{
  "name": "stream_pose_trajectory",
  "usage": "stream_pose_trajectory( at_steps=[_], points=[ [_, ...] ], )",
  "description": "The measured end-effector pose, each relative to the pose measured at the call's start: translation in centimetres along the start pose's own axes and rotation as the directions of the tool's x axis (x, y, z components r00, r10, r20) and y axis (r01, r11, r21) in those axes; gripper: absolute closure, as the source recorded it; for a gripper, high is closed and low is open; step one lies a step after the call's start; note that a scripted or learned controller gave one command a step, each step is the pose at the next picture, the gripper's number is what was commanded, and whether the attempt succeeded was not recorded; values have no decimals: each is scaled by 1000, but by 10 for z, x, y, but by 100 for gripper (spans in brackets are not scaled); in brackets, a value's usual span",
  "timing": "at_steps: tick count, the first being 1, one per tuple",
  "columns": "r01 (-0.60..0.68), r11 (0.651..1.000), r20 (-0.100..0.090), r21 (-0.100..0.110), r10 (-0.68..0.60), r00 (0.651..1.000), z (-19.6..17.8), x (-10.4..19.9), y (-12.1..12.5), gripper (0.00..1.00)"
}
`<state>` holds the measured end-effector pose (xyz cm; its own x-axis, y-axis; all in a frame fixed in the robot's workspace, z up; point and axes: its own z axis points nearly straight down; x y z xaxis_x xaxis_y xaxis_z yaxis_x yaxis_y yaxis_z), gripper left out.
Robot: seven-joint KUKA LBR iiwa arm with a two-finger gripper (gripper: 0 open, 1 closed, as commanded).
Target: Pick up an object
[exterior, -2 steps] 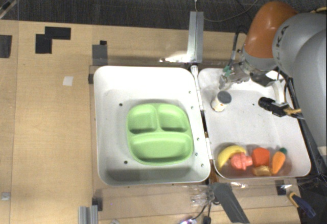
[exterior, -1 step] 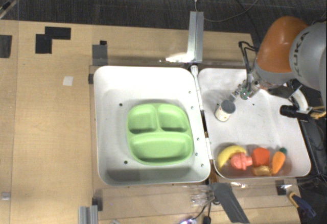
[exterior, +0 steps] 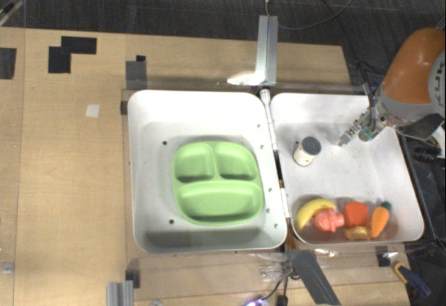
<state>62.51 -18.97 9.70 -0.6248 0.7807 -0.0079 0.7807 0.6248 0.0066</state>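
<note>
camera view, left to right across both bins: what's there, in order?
green divided tray → small white cup with dark lid → banana → pink toy → red toy → carrot. The gripper hangs above the right bin.

Matt green plastic tray (exterior: 217, 182), glossy white bins (exterior: 146, 158), wood-look bench (exterior: 63, 179)

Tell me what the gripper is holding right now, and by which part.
Nothing visible: the two-finger gripper hangs over bare floor of the right white bin, apart from the small cream jar with a dark lid.
</note>
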Motion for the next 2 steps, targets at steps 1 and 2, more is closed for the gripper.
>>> stream_pose_trajectory(
  at_steps=[1,2],
  points=[
    [-178,984,-1,0,178,984,-104,31,50,100],
    [-42,999,-3,0,42,999,-112,88,63,100]
  ],
)
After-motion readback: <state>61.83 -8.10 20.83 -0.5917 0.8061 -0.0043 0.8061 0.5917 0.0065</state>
